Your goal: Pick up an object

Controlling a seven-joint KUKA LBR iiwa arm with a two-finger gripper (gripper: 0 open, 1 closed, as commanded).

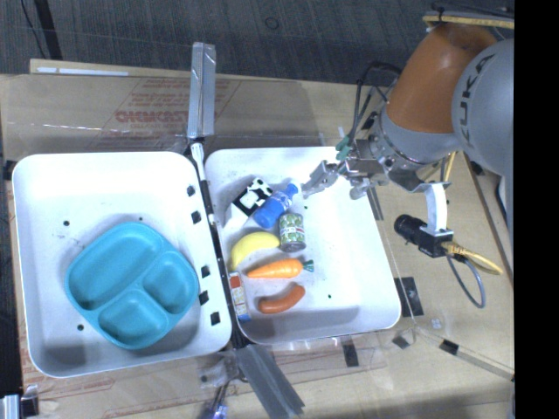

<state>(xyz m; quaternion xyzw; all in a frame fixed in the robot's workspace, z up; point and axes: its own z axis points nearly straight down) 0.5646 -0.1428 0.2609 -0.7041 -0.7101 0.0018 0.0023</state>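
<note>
The gripper (325,179) is hovering over the right bin (367,260) — jaws empty, their state hard to tell — near a blue bottle (272,206).

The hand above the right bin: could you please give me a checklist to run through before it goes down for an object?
1. Hand over the right bin, near its far edge: ok.
2. Hand carrying nothing: cannot tell.
3. Nearest target, blue bottle, directly beneath the hand: not ok, it lies to the side.
4. Objects spaced for a clean grasp: not ok; small can, banana, carrot and sausage crowd together.
5. Left bin with blue divided plate out of the path: ok.
</note>
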